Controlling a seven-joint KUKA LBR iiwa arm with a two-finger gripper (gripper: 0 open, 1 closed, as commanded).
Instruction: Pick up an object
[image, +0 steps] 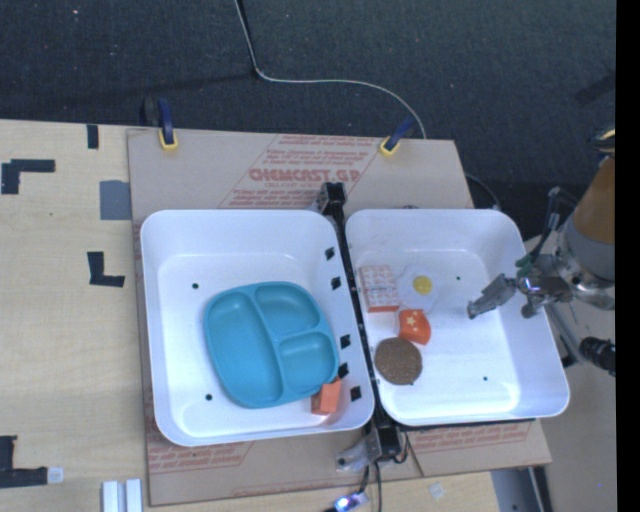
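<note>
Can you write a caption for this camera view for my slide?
End effector hovers over right bin near toy foods; blue tray in left bin.

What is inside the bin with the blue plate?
The left bin holds the blue plate and an orange block at its corner. Anything under the plate is covered.

Arm (592, 225): one, grey, with an orange band above the wrist, entering at the bench's right edge, only its lower part in frame. Wrist: metal-grey, low over the right side of the bench, about midway between the far and near edges. Claw (505, 296): at the wrist's end, reaching left toward the bench's middle. One dark finger (488, 299) stretches out and slants slightly toward the near edge; a second, shorter part sits close by the wrist. Nothing visible between the fingers. Spread of the fingers: not discernible.
</note>
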